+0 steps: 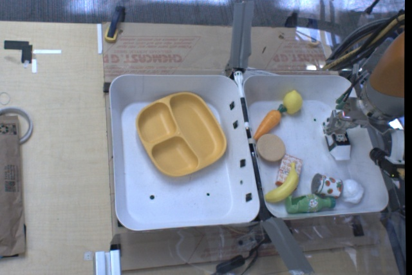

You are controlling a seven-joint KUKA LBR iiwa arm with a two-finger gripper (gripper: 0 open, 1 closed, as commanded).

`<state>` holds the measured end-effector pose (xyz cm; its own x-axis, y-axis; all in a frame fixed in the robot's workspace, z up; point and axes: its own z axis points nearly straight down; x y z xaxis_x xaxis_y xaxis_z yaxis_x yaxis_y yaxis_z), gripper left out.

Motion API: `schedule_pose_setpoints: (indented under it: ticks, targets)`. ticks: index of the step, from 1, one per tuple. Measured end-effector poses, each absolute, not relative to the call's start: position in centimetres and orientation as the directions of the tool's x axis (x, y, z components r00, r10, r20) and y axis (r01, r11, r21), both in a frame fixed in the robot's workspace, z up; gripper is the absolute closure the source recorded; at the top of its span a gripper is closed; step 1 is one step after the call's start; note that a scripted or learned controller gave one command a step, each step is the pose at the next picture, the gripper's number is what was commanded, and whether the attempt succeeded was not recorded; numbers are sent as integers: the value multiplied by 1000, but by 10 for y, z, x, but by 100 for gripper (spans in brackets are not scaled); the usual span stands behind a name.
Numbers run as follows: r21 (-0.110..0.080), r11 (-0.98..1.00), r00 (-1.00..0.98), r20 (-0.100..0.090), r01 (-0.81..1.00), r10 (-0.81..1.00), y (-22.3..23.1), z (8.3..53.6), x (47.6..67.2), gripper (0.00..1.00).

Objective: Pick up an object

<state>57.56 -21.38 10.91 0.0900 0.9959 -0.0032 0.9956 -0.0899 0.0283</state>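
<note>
My gripper (338,140) hangs low over the right side of the right bin (309,90), above bare bin floor. Nothing shows in its grasp. To its left lie a yellow lemon (293,101), an orange carrot (266,124) and a tan round disc (271,147). Toward the front of the bin are a banana (285,185), a red and white packet (289,167), a green bottle (310,203), a small spotted can (327,185) and a white ball (352,190). The can and the ball lie just in front of the gripper.
A yellow divided plate (181,133) sits in the left bin (129,203). The grey arm with its orange band (391,74) and cables comes in over the right bin's right wall. A brown paper bag (11,183) lies on the bench at far left.
</note>
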Motion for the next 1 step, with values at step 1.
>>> schedule_pose_setpoints:
  ticks: [1]
  targets:
    - [0,-68,68,-2,998,998,-150,194,593,100]
